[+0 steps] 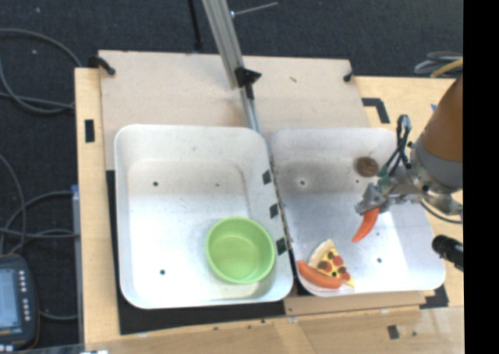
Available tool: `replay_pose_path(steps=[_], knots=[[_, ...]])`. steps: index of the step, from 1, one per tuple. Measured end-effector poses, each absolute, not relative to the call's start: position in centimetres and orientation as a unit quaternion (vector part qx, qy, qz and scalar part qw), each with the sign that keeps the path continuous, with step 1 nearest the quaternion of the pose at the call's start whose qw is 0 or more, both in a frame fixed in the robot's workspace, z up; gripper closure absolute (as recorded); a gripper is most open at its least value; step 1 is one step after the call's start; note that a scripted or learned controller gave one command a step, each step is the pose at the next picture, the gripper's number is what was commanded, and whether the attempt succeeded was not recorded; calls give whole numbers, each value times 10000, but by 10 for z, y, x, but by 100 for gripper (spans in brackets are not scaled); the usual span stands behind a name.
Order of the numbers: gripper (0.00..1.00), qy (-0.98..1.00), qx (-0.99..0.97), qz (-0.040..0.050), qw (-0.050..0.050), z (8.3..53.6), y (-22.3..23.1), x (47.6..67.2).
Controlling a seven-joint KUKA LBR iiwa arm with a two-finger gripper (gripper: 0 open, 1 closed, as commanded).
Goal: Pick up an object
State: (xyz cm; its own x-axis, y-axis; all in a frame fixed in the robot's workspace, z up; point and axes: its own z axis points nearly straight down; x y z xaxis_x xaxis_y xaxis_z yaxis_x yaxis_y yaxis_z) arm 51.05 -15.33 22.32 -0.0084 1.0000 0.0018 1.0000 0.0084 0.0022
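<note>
Pizza slice (330, 260) lies low; hand (376, 203) grips orange chili (365, 225).

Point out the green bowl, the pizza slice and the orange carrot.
green bowl (240, 249), camera view, inside bottom.
pizza slice (330, 260), camera view, topping middle.
orange carrot (364, 225), camera view, mid-body.

arm (446, 130): cut by right edge | end effector (374, 203): finger state unclear, perhaps blurred

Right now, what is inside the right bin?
The right bin holds a small brown round object, a pizza slice and a red-orange hot-dog-like piece in the near corner. An orange chili pepper hangs at the gripper, whose body hides the floor beneath.
</note>
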Motion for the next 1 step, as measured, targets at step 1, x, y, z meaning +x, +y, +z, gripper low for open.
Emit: replay_pose_path(steps=[1], knots=[[100,7098,7044,7,-2,216,-103,522]])
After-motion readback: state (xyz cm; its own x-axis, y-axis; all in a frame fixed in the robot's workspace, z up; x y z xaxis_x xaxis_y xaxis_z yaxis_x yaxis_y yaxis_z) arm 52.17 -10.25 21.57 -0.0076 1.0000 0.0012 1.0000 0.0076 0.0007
